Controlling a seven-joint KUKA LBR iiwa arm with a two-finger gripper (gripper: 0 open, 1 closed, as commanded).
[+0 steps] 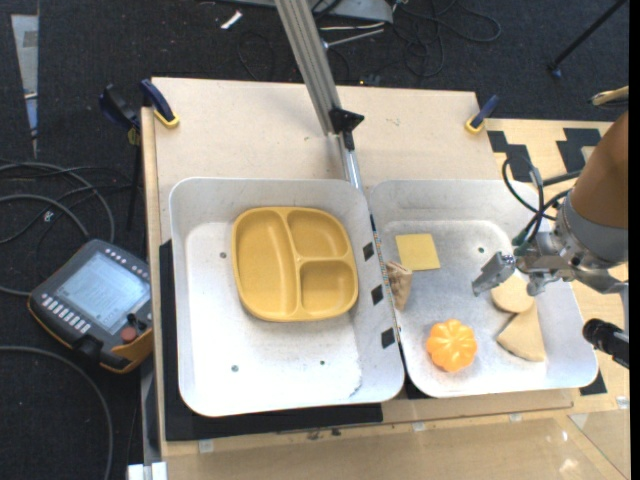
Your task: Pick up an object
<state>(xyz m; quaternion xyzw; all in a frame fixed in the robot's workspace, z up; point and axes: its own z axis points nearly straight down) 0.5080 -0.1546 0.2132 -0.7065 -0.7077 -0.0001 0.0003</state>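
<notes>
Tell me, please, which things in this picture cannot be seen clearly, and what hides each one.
- Pale wedge-shaped piece under the two-finger gripper, camera view: the gripper covers its top, so contact cannot be told.
- Small brownish object at the right white bin's left wall: too small to identify.
- Grey arm: cut off by the picture's right edge.

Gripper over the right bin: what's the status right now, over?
Gripper open, low in right bin, holding nothing. Tan wedges just beneath it. Orange pumpkin, yellow square nearby, untouched. Nothing blocking.
</notes>
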